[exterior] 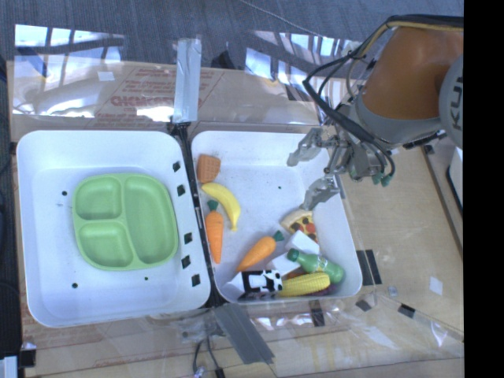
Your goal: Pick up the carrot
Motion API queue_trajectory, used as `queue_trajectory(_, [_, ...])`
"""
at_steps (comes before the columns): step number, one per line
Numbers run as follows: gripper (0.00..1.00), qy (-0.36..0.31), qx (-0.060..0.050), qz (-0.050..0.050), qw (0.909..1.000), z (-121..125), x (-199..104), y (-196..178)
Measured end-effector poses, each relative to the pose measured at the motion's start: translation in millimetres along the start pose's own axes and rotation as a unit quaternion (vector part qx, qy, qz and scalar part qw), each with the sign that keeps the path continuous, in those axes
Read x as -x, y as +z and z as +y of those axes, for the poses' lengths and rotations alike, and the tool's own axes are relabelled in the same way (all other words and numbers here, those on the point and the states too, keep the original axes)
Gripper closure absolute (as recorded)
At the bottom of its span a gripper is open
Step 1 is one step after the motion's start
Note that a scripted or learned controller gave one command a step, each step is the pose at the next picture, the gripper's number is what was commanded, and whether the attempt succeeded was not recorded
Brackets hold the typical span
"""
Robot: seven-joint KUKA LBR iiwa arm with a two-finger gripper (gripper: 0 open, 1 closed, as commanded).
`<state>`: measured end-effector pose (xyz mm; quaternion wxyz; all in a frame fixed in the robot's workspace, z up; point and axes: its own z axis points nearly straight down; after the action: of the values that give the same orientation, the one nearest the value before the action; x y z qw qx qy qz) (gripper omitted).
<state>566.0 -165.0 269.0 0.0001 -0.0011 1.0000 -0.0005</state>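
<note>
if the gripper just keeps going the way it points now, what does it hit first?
Probably the pizza slice: the gripper, jaws open, hangs just above it in the right bin. Depth is unclear; it could meet bare bin floor instead.

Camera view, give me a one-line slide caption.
Open two-finger tool above the right white bin, apart from two orange toy carrots; green divided plate in the left bin.

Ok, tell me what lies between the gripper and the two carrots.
Camera view: bare white bin floor between the gripper and both carrots; the pizza slice sits just right of that stretch.
</note>
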Motion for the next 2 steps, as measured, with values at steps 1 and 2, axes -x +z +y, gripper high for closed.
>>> queue_trajectory(1, [0.0,0.057,0.002,0.006,0.9984,42,-37,145])
queue_trajectory(2, [0.0,0.153,0.0,-0.009,0.9882,57,-69,173])
